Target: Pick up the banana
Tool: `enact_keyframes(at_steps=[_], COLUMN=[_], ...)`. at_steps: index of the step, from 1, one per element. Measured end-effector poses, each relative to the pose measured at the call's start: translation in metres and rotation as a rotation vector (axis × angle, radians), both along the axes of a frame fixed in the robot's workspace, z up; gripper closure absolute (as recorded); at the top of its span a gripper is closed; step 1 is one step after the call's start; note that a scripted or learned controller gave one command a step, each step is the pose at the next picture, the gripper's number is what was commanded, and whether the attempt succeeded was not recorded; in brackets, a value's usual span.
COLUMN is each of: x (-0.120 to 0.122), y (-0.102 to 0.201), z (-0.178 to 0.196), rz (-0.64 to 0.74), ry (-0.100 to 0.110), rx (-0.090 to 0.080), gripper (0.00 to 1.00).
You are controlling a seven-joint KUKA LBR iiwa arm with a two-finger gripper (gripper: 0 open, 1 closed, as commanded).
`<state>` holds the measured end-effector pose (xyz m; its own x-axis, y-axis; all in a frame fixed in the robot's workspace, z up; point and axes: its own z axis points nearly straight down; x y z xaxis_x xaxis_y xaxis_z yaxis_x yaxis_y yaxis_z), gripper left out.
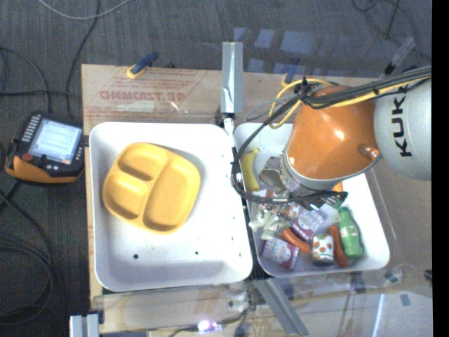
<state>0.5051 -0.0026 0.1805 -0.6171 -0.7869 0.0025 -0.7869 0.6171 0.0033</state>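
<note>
The banana [250, 169] is yellow and lies lengthwise along the left wall of the right bin [375, 258], near its back corner. The grey arm with its orange band [330, 142] hangs over the middle of that bin and hides much of it. My gripper [280, 196] sits low under the band, just right of and slightly nearer than the banana, among the packed items. The banana lies on the bin floor beside the gripper, not lifted.
The right bin's front holds a green bottle [349, 234], a small can [322, 249], a purple packet [279, 253] and other small items. A yellow divided plate [151, 187] lies in the left bin [168, 269]. A teach pendant [45, 148] rests left of the bench.
</note>
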Motion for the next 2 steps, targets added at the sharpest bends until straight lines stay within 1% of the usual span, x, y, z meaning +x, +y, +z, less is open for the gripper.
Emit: enact_keyframes(at_steps=[1,2], x=[0.108,0.095], y=[-0.058,-0.091], z=[0.064,0.109], rz=[-0.268,-0.904], ry=[-0.004,-0.004], rx=[0.005,-0.001], gripper=[1.00,1.00])
